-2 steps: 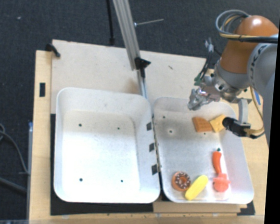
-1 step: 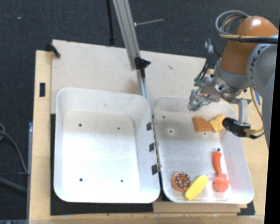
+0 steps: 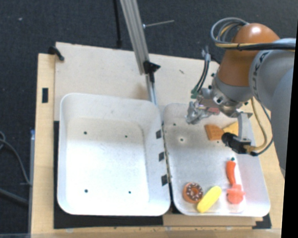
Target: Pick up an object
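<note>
In the camera view you see the arm (image 3: 256, 63) coming in from the upper right of the frame, its orange band above the wrist, with the gripper (image 3: 194, 114) hanging over the upper left corner of the right bin (image 3: 187, 150). You cannot tell from this angle how far apart its fingers stand, and nothing shows between them.

Look at the right bin's contents: an orange wedge-shaped piece (image 3: 213, 132) lies just right of the gripper, beside a yellow piece (image 3: 232, 127) partly hidden by the arm's black fitting. Toward the lower right of the frame lies a carrot-like orange toy (image 3: 232, 180); near the bin's bottom rim a brown doughnut (image 3: 192, 192) touches a yellow banana-shaped toy (image 3: 209, 198).

The left bin (image 3: 107, 154) sits alongside on the worktop (image 3: 91, 70).
</note>
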Robot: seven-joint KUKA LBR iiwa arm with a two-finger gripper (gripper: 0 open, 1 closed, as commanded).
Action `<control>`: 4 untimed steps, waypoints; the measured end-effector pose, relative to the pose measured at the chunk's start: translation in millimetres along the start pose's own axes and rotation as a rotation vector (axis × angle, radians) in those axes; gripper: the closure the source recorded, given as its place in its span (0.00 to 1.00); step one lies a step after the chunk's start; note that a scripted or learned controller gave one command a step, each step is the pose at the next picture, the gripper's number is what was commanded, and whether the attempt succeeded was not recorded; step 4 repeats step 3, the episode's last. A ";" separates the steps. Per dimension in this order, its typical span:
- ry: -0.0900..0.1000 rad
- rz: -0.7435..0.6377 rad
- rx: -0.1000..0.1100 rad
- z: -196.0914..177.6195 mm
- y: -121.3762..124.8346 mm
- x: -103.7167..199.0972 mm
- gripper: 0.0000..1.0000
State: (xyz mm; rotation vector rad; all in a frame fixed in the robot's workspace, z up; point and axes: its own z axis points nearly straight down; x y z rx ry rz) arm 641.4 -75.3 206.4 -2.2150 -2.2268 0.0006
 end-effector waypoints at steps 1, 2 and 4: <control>0.001 -0.001 0.000 1.9 -14.9 53.3 1.00; 0.002 -0.002 -0.002 -14.9 -27.3 102.0 1.00; 0.001 -0.001 0.000 -11.5 -44.7 147.2 1.00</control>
